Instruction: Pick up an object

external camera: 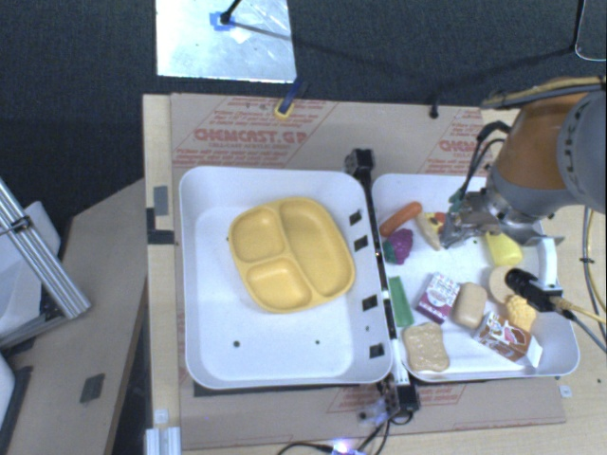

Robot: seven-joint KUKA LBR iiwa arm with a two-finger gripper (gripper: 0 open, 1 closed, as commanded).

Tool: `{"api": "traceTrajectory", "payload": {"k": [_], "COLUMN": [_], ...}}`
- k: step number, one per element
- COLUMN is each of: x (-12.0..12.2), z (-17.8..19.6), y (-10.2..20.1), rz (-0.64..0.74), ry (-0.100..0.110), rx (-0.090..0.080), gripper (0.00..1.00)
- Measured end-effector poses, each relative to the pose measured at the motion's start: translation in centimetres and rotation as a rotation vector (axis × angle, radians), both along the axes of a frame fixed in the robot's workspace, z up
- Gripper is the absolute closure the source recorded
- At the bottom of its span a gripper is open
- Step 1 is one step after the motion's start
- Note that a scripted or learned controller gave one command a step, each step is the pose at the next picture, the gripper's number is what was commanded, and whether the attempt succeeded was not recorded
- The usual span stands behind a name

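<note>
Your arm (555, 150) comes in from the right, grey w/ orange band, bent down over the right bin (560, 354), wrist low near its far edge. Gripper (453, 224) sits just above the bin floor by the far-left part, right beside a small pale-and-yellow piece (433, 227). You can't tell from this angle whether the fingers are apart or closed, nor if they touch that piece.

Right bin is shallow white plastic, full of toy food: orange carrot-like stick (400, 218) and purple lump (399, 246) near the far-left corner, green bar (399, 301) along the left wall, pink-white carton (437, 297) mid-bin, tan bread slice (427, 348) at the near-left corner, beige block (469, 304), yellow chunk (503, 248) under the wrist, printed box (505, 335) near the right edge.

Left bin (204, 349) holds a yellow 3-compartment tray (290, 252), smooth plastic, roughly centred.
</note>
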State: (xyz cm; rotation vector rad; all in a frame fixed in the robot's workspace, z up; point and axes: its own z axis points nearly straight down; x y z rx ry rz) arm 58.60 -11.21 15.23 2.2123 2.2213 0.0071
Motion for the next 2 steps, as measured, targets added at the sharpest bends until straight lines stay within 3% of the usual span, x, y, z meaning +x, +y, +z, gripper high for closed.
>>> {"api": "traceTrajectory", "payload": {"k": [1,2], "x": [0.7,0.9], "z": [6.0,7.3], "y": [0.7,0.7], "rz": [0.001,0.001], "ry": [-0.001,0.004], "rx": [0.000,0.001], "gripper": [1.00,1.00]}}
